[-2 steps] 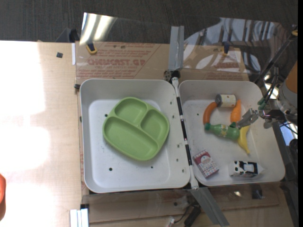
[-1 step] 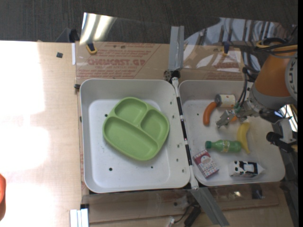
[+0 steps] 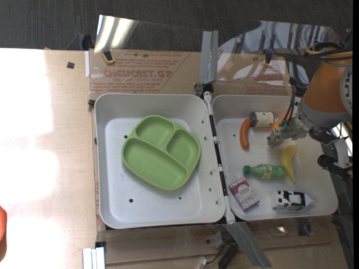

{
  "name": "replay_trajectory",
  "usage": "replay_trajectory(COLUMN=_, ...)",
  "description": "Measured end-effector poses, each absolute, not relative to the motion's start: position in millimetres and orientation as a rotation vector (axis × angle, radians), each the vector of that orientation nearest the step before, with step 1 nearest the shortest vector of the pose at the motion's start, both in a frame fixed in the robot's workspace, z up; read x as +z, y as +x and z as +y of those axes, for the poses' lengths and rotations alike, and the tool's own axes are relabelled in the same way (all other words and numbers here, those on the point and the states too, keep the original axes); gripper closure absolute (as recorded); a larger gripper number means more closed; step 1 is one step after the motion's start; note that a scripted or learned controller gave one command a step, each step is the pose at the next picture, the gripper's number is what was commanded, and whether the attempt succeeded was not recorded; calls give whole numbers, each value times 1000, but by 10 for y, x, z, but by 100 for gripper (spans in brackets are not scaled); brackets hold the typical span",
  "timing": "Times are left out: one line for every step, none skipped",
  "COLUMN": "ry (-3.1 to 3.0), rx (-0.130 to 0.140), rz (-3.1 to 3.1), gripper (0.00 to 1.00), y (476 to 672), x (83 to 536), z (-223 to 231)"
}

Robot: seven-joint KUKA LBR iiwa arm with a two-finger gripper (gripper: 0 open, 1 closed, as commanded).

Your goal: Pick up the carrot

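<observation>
My gripper [image 3: 276, 137] hangs low in the right bin [image 3: 328, 206], near its back edge; I cannot tell its state from here. The carrot [image 3: 245, 134] lies just left of it, apart, long axis running from the bin's back edge toward its front. I can't make out which end is the tip. The small can [image 3: 262, 118] sits close by the carrot's back end, so I might nudge or catch that instead.
</observation>
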State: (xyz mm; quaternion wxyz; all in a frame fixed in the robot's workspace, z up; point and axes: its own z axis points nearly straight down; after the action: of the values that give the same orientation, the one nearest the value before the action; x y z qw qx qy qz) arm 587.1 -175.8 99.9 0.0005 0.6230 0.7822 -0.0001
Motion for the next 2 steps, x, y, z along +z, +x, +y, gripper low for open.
replay_trajectory(ry=2161, rx=-1, rz=2276, gripper=100, y=6597, x=1812, z=-2121)
replay_trajectory(ry=2161, rx=-1, rz=2276, gripper=0, y=6597, x=1810, z=-2119)
